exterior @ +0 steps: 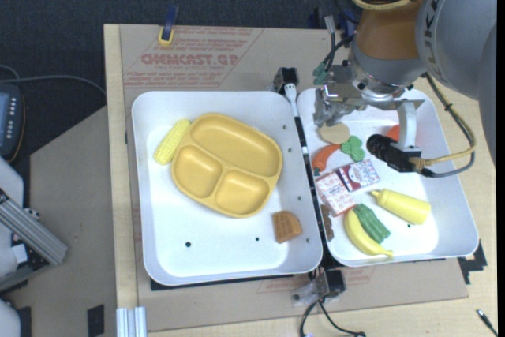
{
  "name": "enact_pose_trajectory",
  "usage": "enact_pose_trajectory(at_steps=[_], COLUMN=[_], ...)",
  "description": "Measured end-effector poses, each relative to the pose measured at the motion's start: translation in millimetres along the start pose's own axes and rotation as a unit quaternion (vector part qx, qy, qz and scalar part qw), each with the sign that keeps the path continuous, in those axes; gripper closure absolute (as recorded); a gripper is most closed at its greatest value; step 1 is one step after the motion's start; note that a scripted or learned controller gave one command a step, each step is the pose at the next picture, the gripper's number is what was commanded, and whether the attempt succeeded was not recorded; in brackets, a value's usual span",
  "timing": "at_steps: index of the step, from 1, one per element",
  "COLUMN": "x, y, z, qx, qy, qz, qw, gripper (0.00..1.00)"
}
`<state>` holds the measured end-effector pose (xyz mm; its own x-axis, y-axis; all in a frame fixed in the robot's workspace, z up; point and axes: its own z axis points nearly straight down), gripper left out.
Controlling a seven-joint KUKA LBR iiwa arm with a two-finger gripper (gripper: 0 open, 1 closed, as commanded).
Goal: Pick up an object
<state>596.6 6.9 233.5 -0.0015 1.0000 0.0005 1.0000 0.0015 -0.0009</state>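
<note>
- Arm (442,20): smooth grey casing with a glossy orange band, reaching in from the right over the right bin (458,237).
- Gripper (331,113): bare metal, low over the top-left corner of the right bin; can't tell if it's released or clenched, nothing seen held.
- Tan disc (335,133): flat, round, matte, just under the gripper and the closest candidate to pick.
- Green leafy piece (352,146): lobed, beside the disc.
- Orange wedge (324,157): smooth, by the bin's left wall.
- Printed packets (347,182): flat, pink and white, glossy, mid-bin.
- Yellow squeeze bottle (404,206): smooth plastic, tapered, lying on its side.
- Green pod (371,222): ridged, resting against the banana (359,237), which is curved and yellow.
- Left bin (150,193): shallow white plastic, rounded corners.
- Yellow plate (227,163): moulded plastic, three compartments, set at a slant.
- Corn cob (172,141): bumpy, yellow, touching the plate's left edge.
- Brown cracker (287,226): squarish, textured, near the bin's lower right.
- Cardboard sheet (197,55): red lettering, under both bins.
</note>
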Motion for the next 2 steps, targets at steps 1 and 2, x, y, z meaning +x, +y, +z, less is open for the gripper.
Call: enact_pose_trajectory(at_steps=[1,2], x=[11.7,-3.2], y=[3.5,5.5], z=[15.9,8.5], qx=[0.001,-0.001], qy=[0.0,-0.001], qz=[0.0,0.001], qw=[1.0,1.0], gripper=[1.0,1.0])
